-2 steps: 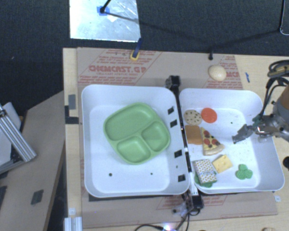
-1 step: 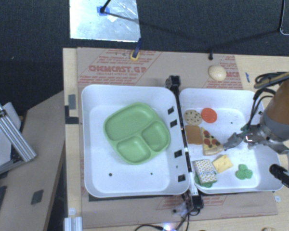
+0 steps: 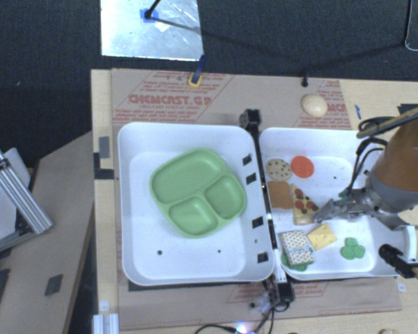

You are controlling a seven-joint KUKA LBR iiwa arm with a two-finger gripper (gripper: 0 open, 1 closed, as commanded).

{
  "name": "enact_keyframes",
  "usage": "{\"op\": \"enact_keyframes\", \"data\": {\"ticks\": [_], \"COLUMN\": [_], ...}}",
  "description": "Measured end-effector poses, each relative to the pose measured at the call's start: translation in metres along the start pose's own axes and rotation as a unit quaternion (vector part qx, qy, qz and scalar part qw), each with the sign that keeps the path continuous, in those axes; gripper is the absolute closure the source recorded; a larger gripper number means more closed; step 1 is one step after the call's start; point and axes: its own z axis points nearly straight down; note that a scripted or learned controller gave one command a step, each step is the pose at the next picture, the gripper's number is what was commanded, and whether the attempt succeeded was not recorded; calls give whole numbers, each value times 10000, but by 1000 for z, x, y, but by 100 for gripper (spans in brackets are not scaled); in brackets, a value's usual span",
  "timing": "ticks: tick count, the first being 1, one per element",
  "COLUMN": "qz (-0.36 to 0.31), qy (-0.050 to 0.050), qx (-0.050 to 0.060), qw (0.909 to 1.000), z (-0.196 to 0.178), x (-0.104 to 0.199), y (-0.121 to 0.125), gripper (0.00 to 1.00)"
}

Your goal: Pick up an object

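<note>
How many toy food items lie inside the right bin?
7: cookie, orange disc, toast, pizza slice, cheese, sandwich, green piece. The arm may hide others.

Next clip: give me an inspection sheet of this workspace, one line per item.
Surface: cardboard-covered bench bearing a left bin and a right bin, side by side.
Job's things: in the right bin, a cookie, orange disc, bread slice, pizza slice, yellow cheese piece, green broccoli piece and a patterned sandwich-like block.
Clutter: green divided plate in the left bin; pale egg-like object on the bench behind the right bin.
Grippers: gripper low over the right bin near the pizza slice.
Cables: black cables along the arm.
Surroundings: dark floor; silvery sheet beyond the bench.
</note>
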Motion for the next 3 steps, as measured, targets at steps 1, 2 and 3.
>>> {"op": "enact_keyframes", "data": {"ticks": [1,2,3], "qz": [-3,-18,-26], "qy": [-12,-18,-17], "qx": [-19,-28,-35], "qw": [10000,10000,10000], "z": [-10,-56,-107], "x": [0,-1,8], "y": [1,9,15], "gripper": [100,100,100]}}
